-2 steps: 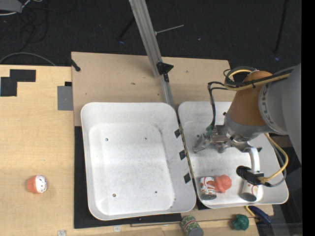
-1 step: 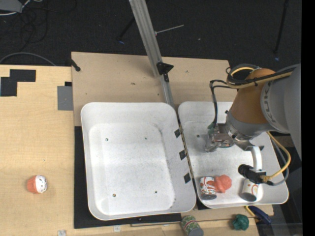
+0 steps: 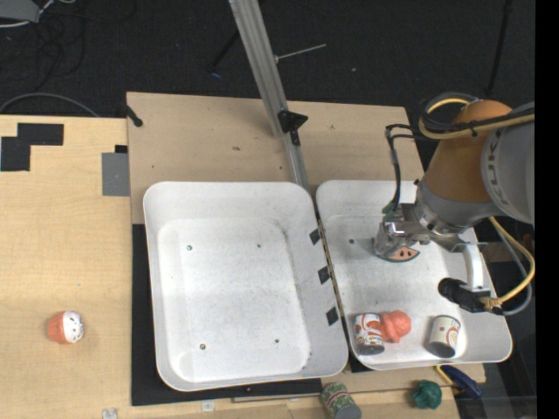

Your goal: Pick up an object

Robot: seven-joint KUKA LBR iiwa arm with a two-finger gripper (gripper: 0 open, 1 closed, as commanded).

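Slanted overhead look at two white bins. Hanging low over the middle of the right bin (image 3: 349, 201): gripper (image 3: 397, 243), spread or pressed together impossible to tell. Just beneath it, an orange-and-white scrap (image 3: 405, 254), too small to identify. Lying by the front wall: printed can (image 3: 369, 332) touching an orange lump (image 3: 397, 323), white cup (image 3: 444, 334) near them. Probably light, all three. Can and cup likely stiff, smooth, prone to rolling; best pinched across the body. Lump likely softer, more forgiving.

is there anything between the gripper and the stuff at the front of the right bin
Nothing visible. The gripper sits mid-bin; the can, orange toy and cup lie nearer the front rim, bare bin floor between.
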